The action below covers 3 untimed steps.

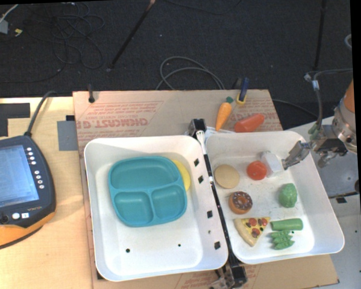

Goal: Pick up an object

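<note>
Seemingly, hand [293, 156] was seen at right bin's [329, 223] 2 o'clock edge, arm reaching in from 3 o'clock. Finger state could not be told; nothing was seen held. Nearest candidate, judged: red tomato [256, 170], at 8 o'clock from hand, just beside white block [271, 163]. Green round piece [287, 195] lay at 6 o'clock from hand. Donut [240, 202] and pizza slice [252, 229] lay further toward 7 o'clock. Short reach toward 8 o'clock and down was judged needed.
</note>
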Available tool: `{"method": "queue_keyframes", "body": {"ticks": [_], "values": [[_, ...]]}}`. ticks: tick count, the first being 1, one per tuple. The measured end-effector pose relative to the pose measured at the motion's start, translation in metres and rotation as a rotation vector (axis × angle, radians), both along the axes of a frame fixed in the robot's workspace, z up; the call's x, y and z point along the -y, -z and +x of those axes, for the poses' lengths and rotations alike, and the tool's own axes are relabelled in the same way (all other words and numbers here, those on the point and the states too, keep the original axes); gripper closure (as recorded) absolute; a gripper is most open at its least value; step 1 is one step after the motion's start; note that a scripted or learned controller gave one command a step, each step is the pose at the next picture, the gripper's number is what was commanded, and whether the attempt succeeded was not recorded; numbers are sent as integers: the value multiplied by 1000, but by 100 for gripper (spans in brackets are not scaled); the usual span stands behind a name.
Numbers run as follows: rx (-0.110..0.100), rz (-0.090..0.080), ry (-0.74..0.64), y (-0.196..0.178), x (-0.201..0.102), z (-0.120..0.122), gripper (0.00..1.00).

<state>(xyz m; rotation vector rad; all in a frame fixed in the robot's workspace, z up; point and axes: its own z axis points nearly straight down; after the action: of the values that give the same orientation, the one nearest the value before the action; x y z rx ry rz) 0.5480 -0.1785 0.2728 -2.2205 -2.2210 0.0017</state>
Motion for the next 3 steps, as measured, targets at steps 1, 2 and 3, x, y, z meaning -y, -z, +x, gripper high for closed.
{"method": "queue_keyframes", "body": {"ticks": [1,2,3], "values": [[-7,2,-1,97,8,9,0],[-3,1,1,190,35,17,0],[-1,1,5,175,36,16,100]]}}
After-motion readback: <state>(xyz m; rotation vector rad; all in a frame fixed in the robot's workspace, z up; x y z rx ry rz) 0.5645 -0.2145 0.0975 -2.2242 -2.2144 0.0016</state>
